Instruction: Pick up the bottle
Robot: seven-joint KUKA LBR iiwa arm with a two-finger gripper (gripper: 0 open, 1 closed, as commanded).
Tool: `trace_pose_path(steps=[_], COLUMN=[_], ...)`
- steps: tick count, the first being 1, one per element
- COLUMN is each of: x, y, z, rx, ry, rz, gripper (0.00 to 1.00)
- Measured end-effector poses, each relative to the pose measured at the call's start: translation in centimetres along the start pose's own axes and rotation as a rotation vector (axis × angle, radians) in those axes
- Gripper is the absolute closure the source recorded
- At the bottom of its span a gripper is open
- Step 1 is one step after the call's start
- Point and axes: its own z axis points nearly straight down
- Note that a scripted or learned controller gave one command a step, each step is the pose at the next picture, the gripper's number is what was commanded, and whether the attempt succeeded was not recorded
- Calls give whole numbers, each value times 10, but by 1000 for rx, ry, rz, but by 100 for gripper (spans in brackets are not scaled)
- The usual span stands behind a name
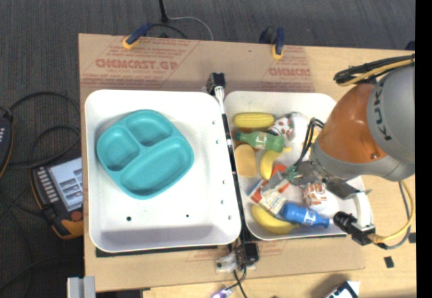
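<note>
Two bottles lie in the right bin (328,102). A green bottle (262,141) with a reddish cap lies on its side near the bin's back left. A blue bottle (304,215) lies near the front edge, next to a banana (269,219). My gripper (293,173) reaches down into the middle of the bin from the right. It sits among the clutter between the two bottles, just right of a yellow item (268,166). The orange wrist band (347,136) hides the bin's right part. No bottle is visibly held.
The right bin also holds a yellow corn cob (253,119), a white and red toy (284,126), a yellow-orange block (246,162), a tube (269,197) and a red-white carton (314,194). The left bin (108,222) holds a teal divided plate (144,153).
</note>
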Motion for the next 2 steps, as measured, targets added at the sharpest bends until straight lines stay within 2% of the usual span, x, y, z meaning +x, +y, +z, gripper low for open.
trace_pose_path(steps=[1, 2], x=[1, -2], y=[-2, 1], z=[-1, -1], rx=[7, -2], ry=[3, 3], rz=[103, 280], gripper=[0, 0])
